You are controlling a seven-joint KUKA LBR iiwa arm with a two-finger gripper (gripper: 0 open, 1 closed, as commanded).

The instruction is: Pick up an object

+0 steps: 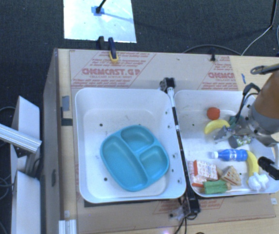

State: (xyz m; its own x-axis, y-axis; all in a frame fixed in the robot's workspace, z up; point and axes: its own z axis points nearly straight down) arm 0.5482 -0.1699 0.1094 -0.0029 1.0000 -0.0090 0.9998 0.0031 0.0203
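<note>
Two bins (81,130) sat before you: a blue plate (134,157) in the left, crowded toys in the right. The gripper (233,136) hovered low between a banana (216,126) and a blue bottle (232,155); its opening you couldn't tell. Descending there risked nudging both and grasping neither.

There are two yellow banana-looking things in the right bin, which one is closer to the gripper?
The upper banana, lying beside the orange ball, just left of the gripper. The other banana lies lower, right of the blue bottle.
</note>
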